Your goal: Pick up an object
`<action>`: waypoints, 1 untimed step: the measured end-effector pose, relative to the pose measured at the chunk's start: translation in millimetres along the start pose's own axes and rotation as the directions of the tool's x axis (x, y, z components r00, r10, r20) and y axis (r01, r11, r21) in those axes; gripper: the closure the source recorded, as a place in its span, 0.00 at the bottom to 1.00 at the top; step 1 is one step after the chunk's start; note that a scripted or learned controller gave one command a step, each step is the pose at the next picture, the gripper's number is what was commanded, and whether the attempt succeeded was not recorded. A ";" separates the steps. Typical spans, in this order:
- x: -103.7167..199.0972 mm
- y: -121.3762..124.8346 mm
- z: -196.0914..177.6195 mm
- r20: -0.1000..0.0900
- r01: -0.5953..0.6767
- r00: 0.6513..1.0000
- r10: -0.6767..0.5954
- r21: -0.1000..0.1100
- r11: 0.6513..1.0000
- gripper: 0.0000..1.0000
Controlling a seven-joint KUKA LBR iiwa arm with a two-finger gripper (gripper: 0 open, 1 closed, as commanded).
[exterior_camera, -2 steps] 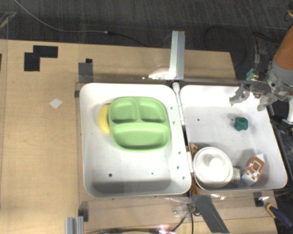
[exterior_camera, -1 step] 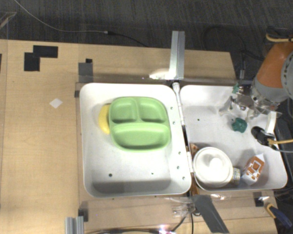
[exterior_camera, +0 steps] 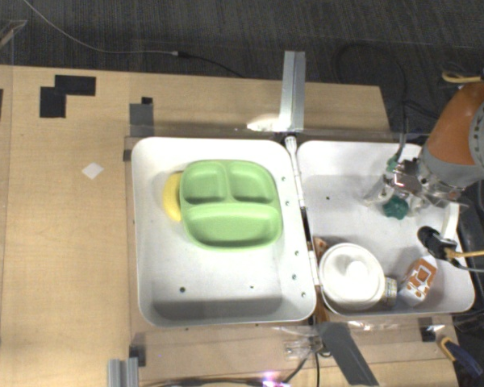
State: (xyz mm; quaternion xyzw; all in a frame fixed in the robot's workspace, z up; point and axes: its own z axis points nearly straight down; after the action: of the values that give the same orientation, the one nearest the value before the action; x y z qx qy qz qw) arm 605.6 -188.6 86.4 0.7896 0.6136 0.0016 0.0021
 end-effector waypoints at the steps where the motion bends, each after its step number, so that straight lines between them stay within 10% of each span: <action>1: 0.6 3.2 -14.3 0.000 0.001 1.000 -0.001 -0.009 1.000 1.00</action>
State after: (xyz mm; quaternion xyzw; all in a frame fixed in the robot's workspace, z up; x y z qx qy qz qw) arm 608.8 -188.8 100.7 0.7894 0.6138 0.0045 0.0057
